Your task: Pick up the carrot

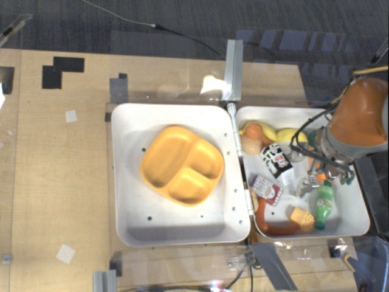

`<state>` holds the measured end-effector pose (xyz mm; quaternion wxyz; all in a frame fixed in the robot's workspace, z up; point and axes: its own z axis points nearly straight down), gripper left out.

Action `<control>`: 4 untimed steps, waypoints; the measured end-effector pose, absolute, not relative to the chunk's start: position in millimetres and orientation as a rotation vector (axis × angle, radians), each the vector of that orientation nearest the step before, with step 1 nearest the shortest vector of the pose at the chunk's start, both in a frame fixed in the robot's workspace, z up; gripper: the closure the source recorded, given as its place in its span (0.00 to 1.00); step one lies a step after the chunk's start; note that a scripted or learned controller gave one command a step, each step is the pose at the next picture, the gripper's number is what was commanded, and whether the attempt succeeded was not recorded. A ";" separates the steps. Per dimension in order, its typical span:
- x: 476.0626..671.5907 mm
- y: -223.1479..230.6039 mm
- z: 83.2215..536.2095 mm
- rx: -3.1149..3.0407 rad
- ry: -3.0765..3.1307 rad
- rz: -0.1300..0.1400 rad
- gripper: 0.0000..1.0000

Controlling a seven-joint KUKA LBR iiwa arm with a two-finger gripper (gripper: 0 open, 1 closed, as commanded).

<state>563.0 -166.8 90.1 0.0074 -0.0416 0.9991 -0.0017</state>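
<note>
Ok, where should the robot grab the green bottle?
Probably around the middle of the green bottle, coming straight down from above and squeezing across its narrow width. It lies flat in the right bin, long way pointing toward the front wall, and the yellow block crowds its lower end, so the middle looks freest.

No text, brand or number can be read. The black-and-white packet (pixel 276 159) in the right bin (pixel 363 221) bears print too small to make out, and so does the small pink-and-white card (pixel 266 188) lying just below it.
</note>
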 end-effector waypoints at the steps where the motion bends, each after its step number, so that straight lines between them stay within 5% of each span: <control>1: 572.8 -162.9 89.2 -0.345 3.112 -0.004 0.00; 2: 576.5 -162.1 102.9 -0.352 3.100 -0.010 1.00; 3: 557.5 -205.6 100.2 -0.755 3.040 -0.008 1.00; 4: 572.1 -114.3 194.4 -0.628 3.058 -0.005 1.00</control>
